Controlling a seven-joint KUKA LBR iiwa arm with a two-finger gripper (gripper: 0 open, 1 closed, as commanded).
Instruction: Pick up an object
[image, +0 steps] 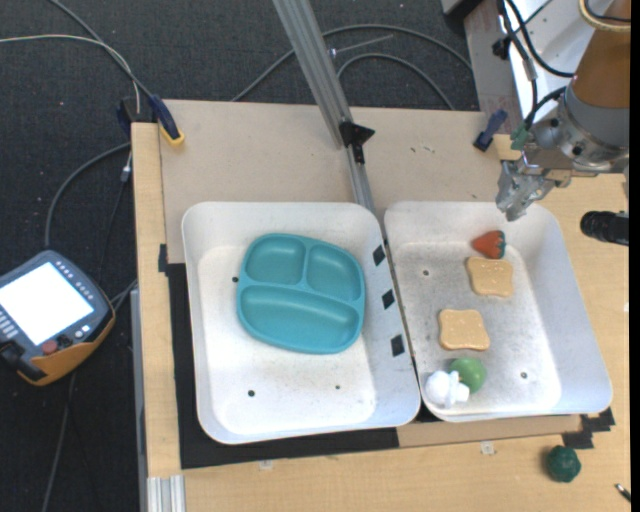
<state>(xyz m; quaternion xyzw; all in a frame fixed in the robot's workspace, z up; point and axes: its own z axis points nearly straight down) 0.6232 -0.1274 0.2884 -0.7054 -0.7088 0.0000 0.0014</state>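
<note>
right white bin (575, 300), end effector (512, 207) above its far rim, empty, finger gap indiscernible

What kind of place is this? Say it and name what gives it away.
Most likely a robotics lab test bench. An arm's gripper hangs over two white bins holding toy food and a teal plate, a teach pendant lies on the floor, and loose cables run across the carpet.

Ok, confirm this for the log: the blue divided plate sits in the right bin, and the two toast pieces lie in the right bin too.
Wrong on the plate. The camera view shows the blue divided plate in the left bin, not the right. The two toast pieces do lie in the right bin.
</note>
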